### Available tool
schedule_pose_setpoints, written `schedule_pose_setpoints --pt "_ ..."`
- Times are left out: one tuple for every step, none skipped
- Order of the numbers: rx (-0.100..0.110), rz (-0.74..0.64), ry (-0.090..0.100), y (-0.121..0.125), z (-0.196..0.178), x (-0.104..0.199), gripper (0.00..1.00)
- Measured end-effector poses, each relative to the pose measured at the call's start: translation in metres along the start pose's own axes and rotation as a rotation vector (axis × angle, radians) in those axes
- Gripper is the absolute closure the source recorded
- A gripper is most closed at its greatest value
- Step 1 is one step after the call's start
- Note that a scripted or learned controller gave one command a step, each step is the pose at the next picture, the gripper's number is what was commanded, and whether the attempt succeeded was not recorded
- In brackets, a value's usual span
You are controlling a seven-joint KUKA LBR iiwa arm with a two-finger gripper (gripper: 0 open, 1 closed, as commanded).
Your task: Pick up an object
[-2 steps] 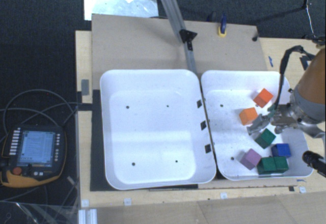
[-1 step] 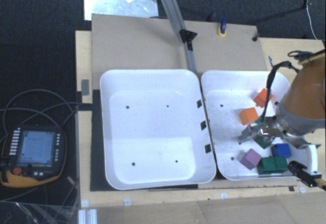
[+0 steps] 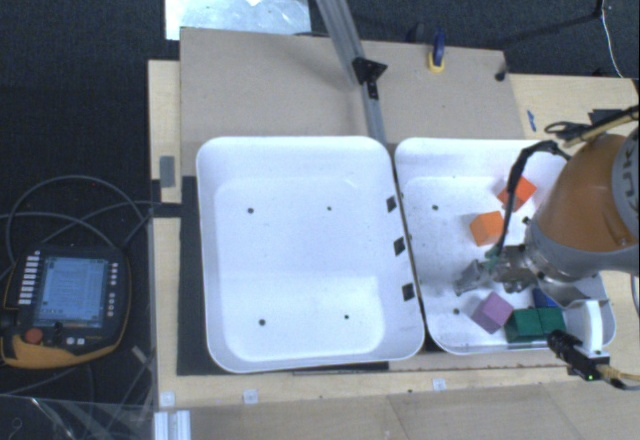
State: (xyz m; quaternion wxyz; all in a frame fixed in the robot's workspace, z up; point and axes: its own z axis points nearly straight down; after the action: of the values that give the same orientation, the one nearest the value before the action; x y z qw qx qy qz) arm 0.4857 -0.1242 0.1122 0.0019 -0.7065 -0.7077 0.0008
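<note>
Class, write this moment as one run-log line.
gripper: over right bin | nearest: purple block | grasp: none seen | left bin: idle

Blue block (image 3: 545,299) half hidden under the arm (image 3: 590,218).

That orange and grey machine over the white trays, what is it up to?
It is a robot arm reaching in from the right, trying to pick up one of the small blocks. Its gripper hangs low over the right bin, beside a purple block, with a green block and two orange blocks nearby. I see nothing between its fingers yet. The left bin sits beside it.
</note>
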Motion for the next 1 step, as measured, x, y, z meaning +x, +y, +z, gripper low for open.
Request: schedule_pose_setpoints --pt "-0.008 -0.002 -0.001 0.0025 -0.0131 -0.0005 1.00"
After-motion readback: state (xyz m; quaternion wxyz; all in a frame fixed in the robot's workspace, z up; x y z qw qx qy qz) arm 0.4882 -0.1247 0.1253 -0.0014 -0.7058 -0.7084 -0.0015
